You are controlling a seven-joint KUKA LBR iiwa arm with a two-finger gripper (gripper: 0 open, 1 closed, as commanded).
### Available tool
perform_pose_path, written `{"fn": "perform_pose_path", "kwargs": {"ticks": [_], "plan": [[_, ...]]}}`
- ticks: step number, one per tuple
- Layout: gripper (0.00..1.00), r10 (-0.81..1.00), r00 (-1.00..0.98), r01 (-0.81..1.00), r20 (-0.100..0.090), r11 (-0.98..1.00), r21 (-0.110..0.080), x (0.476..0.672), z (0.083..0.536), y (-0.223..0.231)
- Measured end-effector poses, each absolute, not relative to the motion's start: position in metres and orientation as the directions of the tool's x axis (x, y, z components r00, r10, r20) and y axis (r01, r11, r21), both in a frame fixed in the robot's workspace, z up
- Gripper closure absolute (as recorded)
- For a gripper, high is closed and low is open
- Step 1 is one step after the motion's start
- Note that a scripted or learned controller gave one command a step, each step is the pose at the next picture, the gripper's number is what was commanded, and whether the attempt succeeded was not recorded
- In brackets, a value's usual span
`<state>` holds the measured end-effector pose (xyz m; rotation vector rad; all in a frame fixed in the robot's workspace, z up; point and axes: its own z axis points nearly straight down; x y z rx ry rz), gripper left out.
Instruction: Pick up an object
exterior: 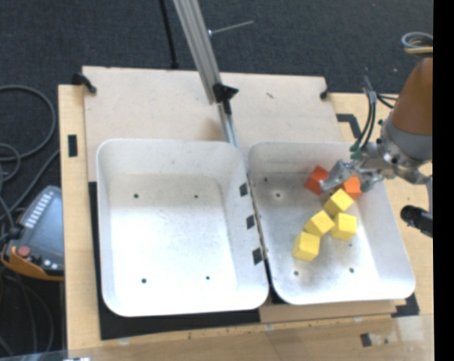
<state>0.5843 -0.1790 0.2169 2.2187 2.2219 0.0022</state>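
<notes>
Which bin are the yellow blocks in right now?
In the right bin. All four yellow blocks lie clustered on its floor, just below the pincer and an orange block.

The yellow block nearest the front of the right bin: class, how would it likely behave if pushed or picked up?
The yellow block looks like a flat-faced cube, so it would probably slide, not roll. It looks solid and stiff, so it likely keeps its shape when squeezed. It sits against another yellow block, so a push may shift that one too.
</notes>
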Motion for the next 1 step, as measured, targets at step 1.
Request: {"fn": "perform_pose_path", "kwargs": {"ticks": [1], "plan": [[0.00,1.000,0.000,1.000,-0.010,0.001,0.023,0.6044,0.1288,-0.1874]]}}
